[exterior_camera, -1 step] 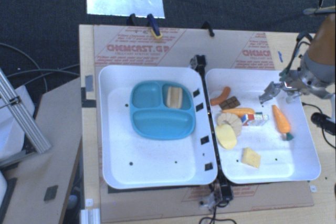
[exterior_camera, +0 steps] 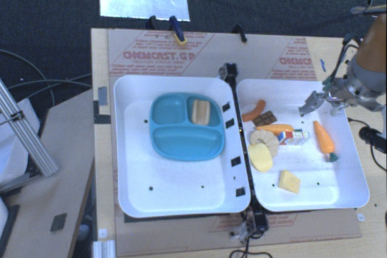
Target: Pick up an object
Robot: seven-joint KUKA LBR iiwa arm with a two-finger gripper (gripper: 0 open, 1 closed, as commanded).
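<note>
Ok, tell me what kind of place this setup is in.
Likely a robotics lab test bench, not a kitchen. Two white bins sit on a protective board, the arm's end effector hangs above toy food such as a carrot, and cables trail across the dark carpet.

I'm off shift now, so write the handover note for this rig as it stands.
Gripper: over the far right part of the right bin, above the bin floor, nothing between its fingers.
Right bin holds: carrot, cheese wedge, sausage, brown block, orange stick, round cracker, yellow slice, small red-and-white item.
Left bin: blue divided plate with a bread piece in its upper right compartment.
Done: no pick yet.
Left: close on one object and lift; the carrot lies nearest.
</note>
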